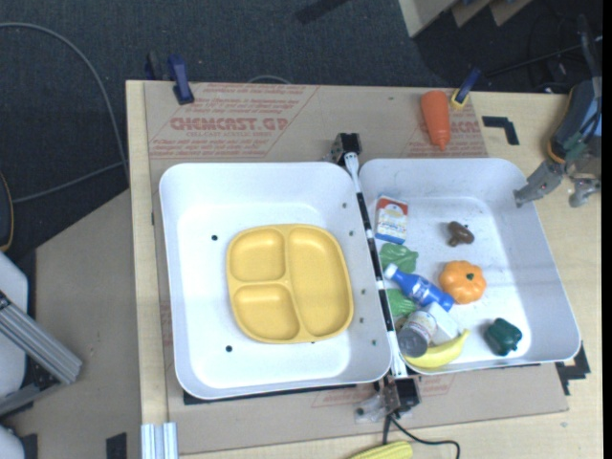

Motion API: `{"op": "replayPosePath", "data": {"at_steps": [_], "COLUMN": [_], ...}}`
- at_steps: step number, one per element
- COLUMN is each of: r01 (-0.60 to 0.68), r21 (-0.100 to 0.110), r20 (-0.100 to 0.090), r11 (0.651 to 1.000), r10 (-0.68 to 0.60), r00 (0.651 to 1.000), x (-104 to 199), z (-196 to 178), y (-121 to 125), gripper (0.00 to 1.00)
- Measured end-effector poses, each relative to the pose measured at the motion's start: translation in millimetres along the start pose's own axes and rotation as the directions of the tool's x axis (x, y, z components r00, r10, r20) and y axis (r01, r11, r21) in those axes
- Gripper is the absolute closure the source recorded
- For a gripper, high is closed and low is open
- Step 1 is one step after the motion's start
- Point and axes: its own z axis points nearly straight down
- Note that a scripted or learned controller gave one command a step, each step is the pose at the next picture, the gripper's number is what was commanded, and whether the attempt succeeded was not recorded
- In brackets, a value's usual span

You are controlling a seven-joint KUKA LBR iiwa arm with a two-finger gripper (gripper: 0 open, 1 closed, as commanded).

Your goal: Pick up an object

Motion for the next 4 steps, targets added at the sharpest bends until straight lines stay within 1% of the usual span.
{"op": "replayPosePath", "data": {"at_steps": [1, 2, 3, 4], "r01": [0.001, 0.0, 0.001, 0.001], "r21": [0.002, 0.002, -0.001, -0.002], "r20": [-0.002, -0.002, 0.0, -0.001], "r11": [1.0, 1.0, 1.0, 1.0], "r10": [-0.001, 0.0, -0.001, -0.001], "r00": [1.0, 1.0, 1.0, 1.0], "x": [32.4, 39.4, 39.5, 79.7], "z": [111.4, 183.6, 172.6, 168.5], "y": [64.3, 42.6, 43.7, 74.1], "gripper": [0.0, 0.0, 1.0, 1.0]}}
